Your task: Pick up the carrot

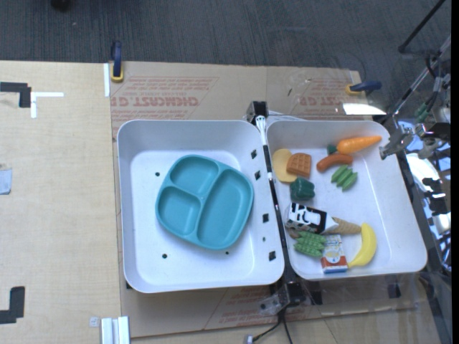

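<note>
- A robotics lab or test bench, seen from above.
- Two white bins (193, 131) sit side by side on cardboard sheets (165, 92) clamped to a pale wooden bench (50, 213).
- The right bin holds toy food (323, 228); the left holds a teal divided plate (205, 201).
- Clamps (115, 61) pin the cardboard edges.
- Grey carpet (215, 13) lies beyond, with cables and metal rig parts (430, 120) at the right.

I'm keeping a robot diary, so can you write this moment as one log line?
task: pick up carrot | carrot: lying at far side of right bin, untouched | neighbour: sausage beside it | left bin: teal plate | status: not picked
</note>
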Available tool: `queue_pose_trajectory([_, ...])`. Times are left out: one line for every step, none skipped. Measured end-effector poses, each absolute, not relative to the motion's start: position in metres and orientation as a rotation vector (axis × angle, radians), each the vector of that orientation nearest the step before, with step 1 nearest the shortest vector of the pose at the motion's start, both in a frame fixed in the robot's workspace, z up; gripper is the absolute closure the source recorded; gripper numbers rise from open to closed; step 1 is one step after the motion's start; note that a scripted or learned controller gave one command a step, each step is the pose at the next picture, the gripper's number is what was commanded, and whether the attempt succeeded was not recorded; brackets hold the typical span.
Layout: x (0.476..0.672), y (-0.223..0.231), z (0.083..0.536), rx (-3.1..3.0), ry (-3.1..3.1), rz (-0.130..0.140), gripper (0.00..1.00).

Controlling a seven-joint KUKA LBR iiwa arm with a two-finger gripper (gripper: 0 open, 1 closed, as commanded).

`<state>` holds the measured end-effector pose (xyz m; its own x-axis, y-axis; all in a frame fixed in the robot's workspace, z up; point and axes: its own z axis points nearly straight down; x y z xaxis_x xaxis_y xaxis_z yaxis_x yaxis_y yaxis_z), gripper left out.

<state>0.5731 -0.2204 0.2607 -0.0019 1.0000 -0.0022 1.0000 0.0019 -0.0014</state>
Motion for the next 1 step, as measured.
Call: queue_pose_trajectory([0.6155, -0.2216, 0.1603, 2.435, 1.988, -0.004, 0.00])
